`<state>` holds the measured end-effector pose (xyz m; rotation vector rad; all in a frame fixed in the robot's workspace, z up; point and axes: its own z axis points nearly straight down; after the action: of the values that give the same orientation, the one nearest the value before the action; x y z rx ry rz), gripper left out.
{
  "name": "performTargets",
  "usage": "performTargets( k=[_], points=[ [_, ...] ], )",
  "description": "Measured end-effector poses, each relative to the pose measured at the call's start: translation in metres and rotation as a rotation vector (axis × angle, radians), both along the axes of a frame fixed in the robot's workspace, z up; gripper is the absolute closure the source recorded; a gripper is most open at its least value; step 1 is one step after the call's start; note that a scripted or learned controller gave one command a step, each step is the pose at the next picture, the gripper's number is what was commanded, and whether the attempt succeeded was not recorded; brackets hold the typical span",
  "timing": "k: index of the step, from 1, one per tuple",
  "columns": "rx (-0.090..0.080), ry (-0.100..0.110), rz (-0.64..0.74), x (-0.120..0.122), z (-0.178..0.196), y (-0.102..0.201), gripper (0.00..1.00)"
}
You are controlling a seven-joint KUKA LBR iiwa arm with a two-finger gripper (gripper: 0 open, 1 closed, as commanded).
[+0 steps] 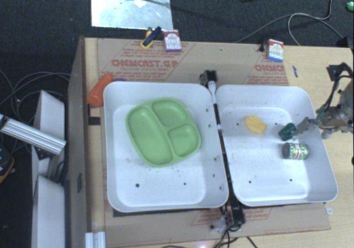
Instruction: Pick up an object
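Over right white bin (265, 197), my gripper (303, 126) touches the dark green object (287, 131); grip state unclear to me. Yellow chunk (255, 124), small can (296, 151) untouched; nothing lifted.

1. The grey robot arm (338, 115) is cut off by the right edge; just its wrist end reaches in
2. Its hand (303, 125) is blurred, and the small dark green object (287, 130) at its tip is too indistinct to identify
3. The small green bottle-like thing (350, 5) on the floor is clipped by the right edge
4. Print on the two small red-and-white cartons (172, 40) on the desk is too small to read
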<state>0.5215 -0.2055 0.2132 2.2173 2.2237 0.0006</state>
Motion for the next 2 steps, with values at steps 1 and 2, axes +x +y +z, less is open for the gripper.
performTargets(
  k=[1,2],
  points=[
    [0.001,0.000,0.001,0.045,-0.127,0.000,0.00],
    [0.000,0.001,-0.001,0.015,-0.129,-0.001,0.00]
  ],
)
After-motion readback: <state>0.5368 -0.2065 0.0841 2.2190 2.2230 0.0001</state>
